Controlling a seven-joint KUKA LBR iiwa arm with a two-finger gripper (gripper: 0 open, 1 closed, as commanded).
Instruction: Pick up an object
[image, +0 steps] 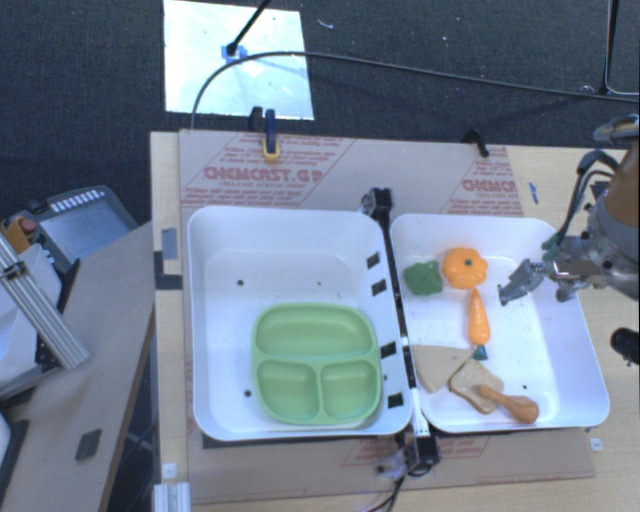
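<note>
Still approaching, nothing grasped

The right bin (585, 385) is the landmark. Over its right part the gripper (541, 279) hovers, fingers apart and empty. Left of it lies the carrot (478, 318); next, I judge, a descent onto it

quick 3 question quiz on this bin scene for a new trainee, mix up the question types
1. True or false: the green divided tray lies in the right bin.
2. Which item lies nearest the gripper? A) toy carrot B) toy pumpkin C) bread slice
3. Fill in: the green leafy toy lies just to the ____ of the pumpkin in the camera view.

Key: 1 false, it lies in the left bin. 2 B. 3 left.
</note>
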